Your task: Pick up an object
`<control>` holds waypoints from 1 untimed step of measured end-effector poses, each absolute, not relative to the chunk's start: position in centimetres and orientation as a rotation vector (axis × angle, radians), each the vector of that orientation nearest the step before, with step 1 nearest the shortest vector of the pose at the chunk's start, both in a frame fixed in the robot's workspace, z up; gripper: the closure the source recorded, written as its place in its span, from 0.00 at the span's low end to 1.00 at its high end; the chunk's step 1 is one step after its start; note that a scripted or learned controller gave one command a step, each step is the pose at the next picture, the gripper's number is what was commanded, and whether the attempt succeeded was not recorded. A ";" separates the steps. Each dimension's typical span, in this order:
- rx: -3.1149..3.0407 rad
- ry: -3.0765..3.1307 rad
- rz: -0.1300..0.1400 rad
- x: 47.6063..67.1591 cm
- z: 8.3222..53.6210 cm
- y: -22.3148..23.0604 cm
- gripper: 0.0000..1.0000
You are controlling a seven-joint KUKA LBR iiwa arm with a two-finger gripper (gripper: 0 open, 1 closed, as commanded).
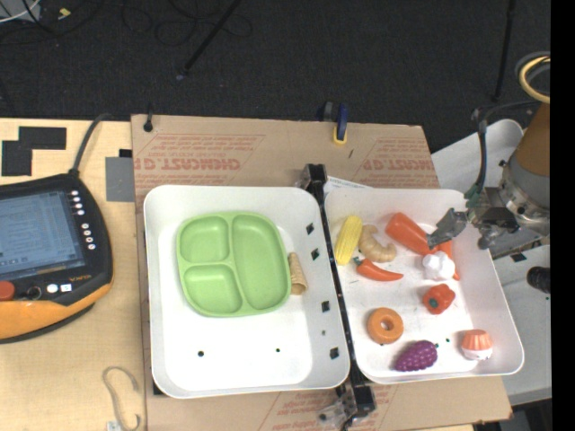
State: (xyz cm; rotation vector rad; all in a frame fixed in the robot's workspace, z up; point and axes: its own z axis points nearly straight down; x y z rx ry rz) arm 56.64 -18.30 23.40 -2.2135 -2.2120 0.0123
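**Arm at the right bin's far edge, above the toy food**

Two shallow white bins sit side by side on a cardboard sheet on the surface. The left bin (pixel 171 348) holds a green divided plate (pixel 232 264), with a small tan piece (pixel 297 274) touching the plate's right rim.

The right bin (pixel 503 317) carries the toy food. A yellow corn cob (pixel 348 240) lies near the divider between the bins, with a beige ginger-like piece (pixel 378 243) just beside it. Below them rests a red chili pepper (pixel 378 272). An orange-red carrot (pixel 409 233) lies tilted toward the upper right part of the bin, and a white garlic bulb (pixel 438 264) sits just below its lower end. A small red pepper (pixel 439 298) is near the middle right, a doughnut (pixel 385 325) and purple grapes (pixel 416 356) lie toward the near edge, and a pink-and-white piece (pixel 475 343) rests in the near right corner.

The arm reaches in from the right, and its jaws (pixel 449 227) hang over the carrot's lower end and the garlic bulb. Whether the jaws are spread or pressed together cannot be told here, and no object is seen between them.

A handheld control pad (pixel 45 254) lies on the surface left of the bins.
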 end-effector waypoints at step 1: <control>-2.220 -2.222 0.001 56.9 24.1 -18.3 0.00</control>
